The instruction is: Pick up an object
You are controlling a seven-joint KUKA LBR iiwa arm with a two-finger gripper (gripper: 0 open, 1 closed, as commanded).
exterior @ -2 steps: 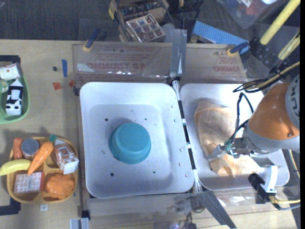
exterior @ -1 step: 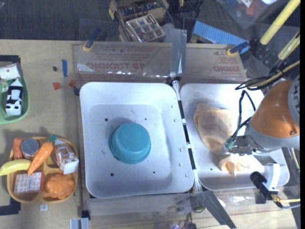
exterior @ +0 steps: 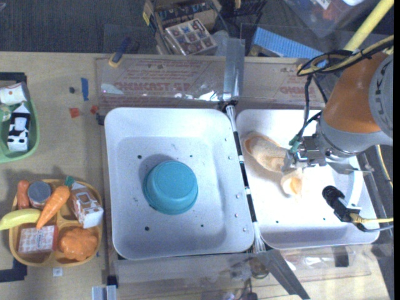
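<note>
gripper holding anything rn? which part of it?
Cannot tell. The gripper is low over the tan bread-like piece in the right bin, but no grasp is visible.

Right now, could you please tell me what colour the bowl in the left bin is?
The bowl is teal blue, shown clearly in the camera view.

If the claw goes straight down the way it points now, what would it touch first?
Most likely the tan, bread-like soft object lying in the right white bin; the claw hangs at its right end. Height above it is unclear from this slanted view.
</note>
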